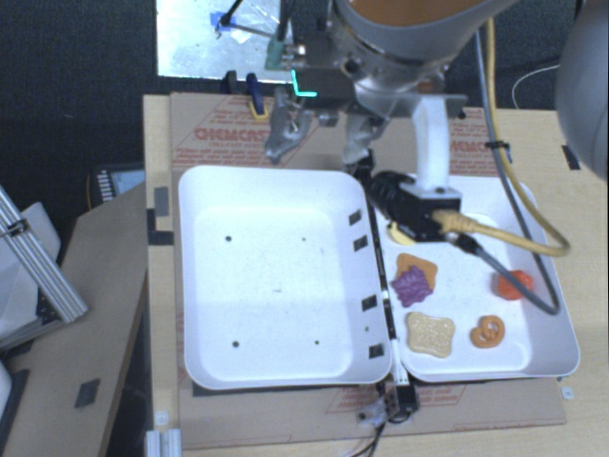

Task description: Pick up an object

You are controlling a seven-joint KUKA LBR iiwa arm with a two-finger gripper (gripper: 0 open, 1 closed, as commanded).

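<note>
My gripper (319,141) hangs high over the far rim between the two bins, open, with nothing between its fingers (283,137). The right bin (547,327) holds a purple lumpy piece (412,287) lying partly on an orange cracker (424,268). Also in that bin are a beige toast-shaped piece (430,335), a small orange pretzel (487,331) and a red-orange piece (514,285). All of them lie in the near half of that bin, well below and to the right of the gripper.
The left bin (276,284) stands beside the right one, and a row of black clips (366,274) joins them. Both rest on brown cardboard (214,131). A yellow and blue clamp (255,95) sits at the far edge of the bench.
</note>
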